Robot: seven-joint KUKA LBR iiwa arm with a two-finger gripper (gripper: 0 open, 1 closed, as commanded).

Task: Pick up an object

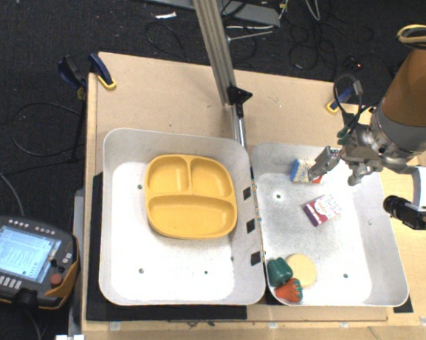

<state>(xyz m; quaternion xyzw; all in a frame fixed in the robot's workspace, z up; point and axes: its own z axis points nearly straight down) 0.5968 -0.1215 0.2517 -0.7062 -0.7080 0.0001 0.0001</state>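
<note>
Objects in the right bin [381,284], counted: one small blue-and-white packet [302,170], one pink-and-white carton [321,210], one pale yellow disc [302,268], one green piece [279,269], one red-orange piece [289,289]. Left bin [115,268] is carrying one yellow divided plate [191,196], three compartments.

Gripper [341,168] is hanging over the right bin's far edge, fingers spread apart, one finger [322,163] slanting down toward the blue-and-white packet, the other [361,173] pointing toward the bin's right side. Nothing is sitting between them.

Arm [418,95] is reaching in from the right, orange band showing above the grey wrist, leaning over the far right corner of the bin.

Blue-and-white packet is lying just beside the nearer fingertip, on its left, near the bin's far edge; contact cannot be told. Pink-and-white carton is lying toward the bin's middle, near the gripper on the side facing the front edge, apart from it. Disc, green piece and red-orange piece are clustering at the front left corner, well apart from the gripper, green piece touching the disc, red-orange piece just in front.
</note>
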